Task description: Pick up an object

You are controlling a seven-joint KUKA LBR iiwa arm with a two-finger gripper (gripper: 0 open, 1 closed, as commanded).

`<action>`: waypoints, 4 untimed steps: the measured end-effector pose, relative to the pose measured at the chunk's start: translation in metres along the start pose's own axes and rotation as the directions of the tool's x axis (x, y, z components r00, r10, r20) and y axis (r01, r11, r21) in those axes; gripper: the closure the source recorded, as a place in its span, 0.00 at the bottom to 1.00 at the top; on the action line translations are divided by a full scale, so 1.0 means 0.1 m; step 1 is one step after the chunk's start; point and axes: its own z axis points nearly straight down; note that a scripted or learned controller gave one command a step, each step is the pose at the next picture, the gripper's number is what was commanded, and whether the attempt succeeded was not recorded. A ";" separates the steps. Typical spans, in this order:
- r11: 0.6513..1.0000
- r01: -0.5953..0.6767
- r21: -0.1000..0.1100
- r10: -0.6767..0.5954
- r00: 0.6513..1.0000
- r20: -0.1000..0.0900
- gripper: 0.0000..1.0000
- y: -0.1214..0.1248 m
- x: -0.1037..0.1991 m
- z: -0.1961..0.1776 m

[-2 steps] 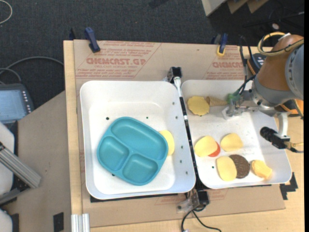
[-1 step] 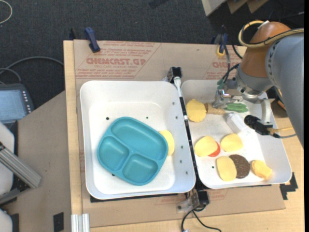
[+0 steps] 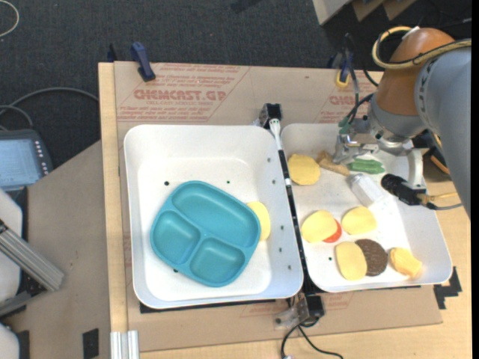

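Since the task names no particular object, the choice probably turns on what lies closest to the gripper (image 3: pixel 349 149), which hangs low over the far end of the right bin (image 3: pixel 423 226). Whether it is open or closed, and whether it has hold of anything, I cannot tell from this slant. Just beside it, toward the near right, lies a small green piece (image 3: pixel 367 167) with its long axis running roughly left to right across the view. On the other side, toward the near left, a tan stick (image 3: pixel 333 166) lies at a shallow diagonal, one end close to a round yellow disc (image 3: pixel 304 169) by the bin's left wall. I judge the green piece the likeliest target: it calls for only a short shift toward the near side and a grip across its narrow width. A pale grey cylinder (image 3: pixel 365 191) lies slantwise a little nearer the camera. Well apart at the bin's near end sit two yellow pieces (image 3: pixel 359 221) with a red sliver (image 3: pixel 334 235) showing beneath one, then another yellow slice (image 3: pixel 349 260) touching a brown round (image 3: pixel 372 256), and a small yellow lump (image 3: pixel 406 262). The left bin (image 3: pixel 187 155) holds a teal divided plate (image 3: pixel 207 232) with a yellow piece (image 3: pixel 261 220) tucked at its right edge, both far from the gripper. Both bins rest on the pale surface (image 3: pixel 187 96).
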 end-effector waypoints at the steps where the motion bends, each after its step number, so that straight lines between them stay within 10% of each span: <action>1: 1.000 -0.004 0.018 0.004 1.000 -0.004 1.00 -0.39 0.04 0.15; 2: 1.000 -0.002 0.022 0.002 1.000 -0.005 1.00 -0.39 0.04 0.08; 3: 0.998 0.000 0.057 0.001 1.000 -0.011 1.00 0.14 0.00 0.24; 4: 0.999 -0.002 0.036 0.002 1.000 -0.007 1.00 0.16 0.40 0.23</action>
